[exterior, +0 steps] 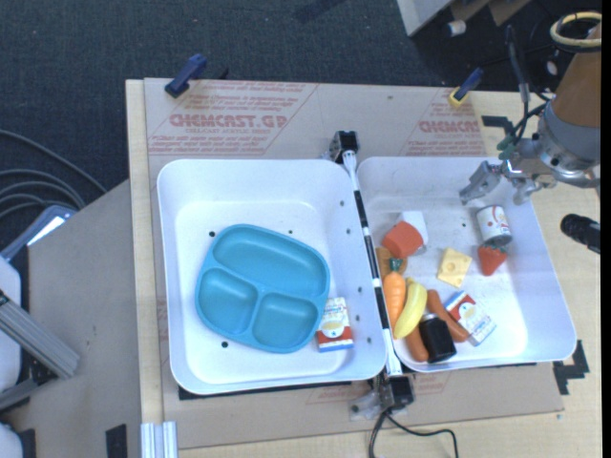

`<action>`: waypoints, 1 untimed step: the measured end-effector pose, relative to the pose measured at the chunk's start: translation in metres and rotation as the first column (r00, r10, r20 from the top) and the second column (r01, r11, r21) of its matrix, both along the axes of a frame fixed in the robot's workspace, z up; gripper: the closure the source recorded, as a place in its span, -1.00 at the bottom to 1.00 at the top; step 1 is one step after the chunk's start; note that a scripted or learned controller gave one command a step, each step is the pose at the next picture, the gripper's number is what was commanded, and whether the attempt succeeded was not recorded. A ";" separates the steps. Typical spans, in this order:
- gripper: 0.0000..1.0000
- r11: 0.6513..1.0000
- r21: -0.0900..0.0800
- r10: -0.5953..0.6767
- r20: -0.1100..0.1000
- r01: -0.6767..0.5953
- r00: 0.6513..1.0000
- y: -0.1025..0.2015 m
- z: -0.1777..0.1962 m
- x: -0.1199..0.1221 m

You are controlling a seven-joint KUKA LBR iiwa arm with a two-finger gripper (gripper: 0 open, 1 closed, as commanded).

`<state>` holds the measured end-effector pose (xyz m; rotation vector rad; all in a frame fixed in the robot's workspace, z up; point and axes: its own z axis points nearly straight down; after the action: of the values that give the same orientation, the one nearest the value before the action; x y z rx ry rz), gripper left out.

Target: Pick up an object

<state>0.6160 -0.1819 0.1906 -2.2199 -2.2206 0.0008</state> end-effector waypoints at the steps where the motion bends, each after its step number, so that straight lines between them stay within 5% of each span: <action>1: -1.00 1.000 0.000 0.000 0.001 0.000 1.000 0.022 -0.092 0.011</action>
<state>0.6272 -0.1602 0.0986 -2.2201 -2.2217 0.0002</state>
